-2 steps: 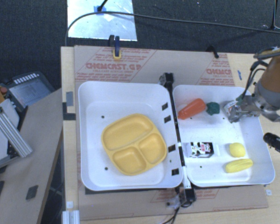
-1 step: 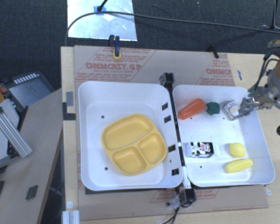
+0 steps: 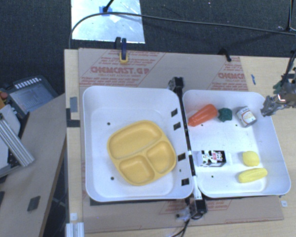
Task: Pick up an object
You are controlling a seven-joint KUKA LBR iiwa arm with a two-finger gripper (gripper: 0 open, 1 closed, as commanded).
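Observation:
The right bin holds an orange carrot with a green top, a small tin can, a black-and-white carton, a yellow lemon and a yellow corn cob. My gripper hangs at the bin's upper right rim, just right of the can and apart from it. No object sits between its fingers.
The left bin holds a yellow three-compartment tray. A black divider clamp runs between the bins. Cardboard lies beneath them. A cable crosses the back. A side table with gear stands at the left.

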